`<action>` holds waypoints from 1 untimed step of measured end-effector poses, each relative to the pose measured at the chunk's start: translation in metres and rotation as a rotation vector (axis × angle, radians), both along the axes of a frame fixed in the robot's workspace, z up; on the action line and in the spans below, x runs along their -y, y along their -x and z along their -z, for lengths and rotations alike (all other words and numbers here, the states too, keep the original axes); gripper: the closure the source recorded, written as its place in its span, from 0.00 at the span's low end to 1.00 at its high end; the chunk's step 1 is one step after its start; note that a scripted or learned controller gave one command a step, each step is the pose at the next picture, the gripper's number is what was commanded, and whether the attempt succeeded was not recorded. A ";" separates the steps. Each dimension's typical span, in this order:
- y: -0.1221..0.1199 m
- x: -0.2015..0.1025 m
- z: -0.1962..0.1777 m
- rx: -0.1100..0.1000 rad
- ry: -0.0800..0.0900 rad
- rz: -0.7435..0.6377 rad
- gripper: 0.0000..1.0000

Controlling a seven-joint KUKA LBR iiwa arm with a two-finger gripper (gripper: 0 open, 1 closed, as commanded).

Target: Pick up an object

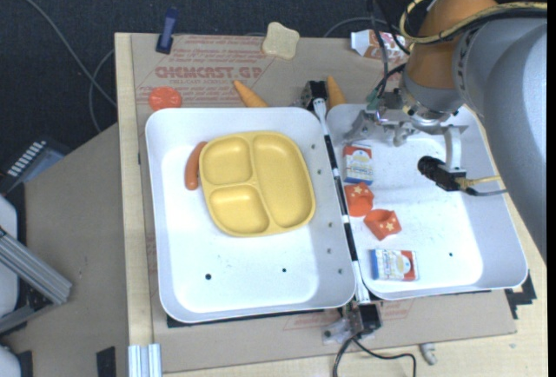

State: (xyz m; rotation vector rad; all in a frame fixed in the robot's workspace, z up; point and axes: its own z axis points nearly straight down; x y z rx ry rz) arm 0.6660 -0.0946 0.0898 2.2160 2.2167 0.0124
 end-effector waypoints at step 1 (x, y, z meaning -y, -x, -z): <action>-0.003 -0.001 0.001 -0.003 0.001 -0.001 0.00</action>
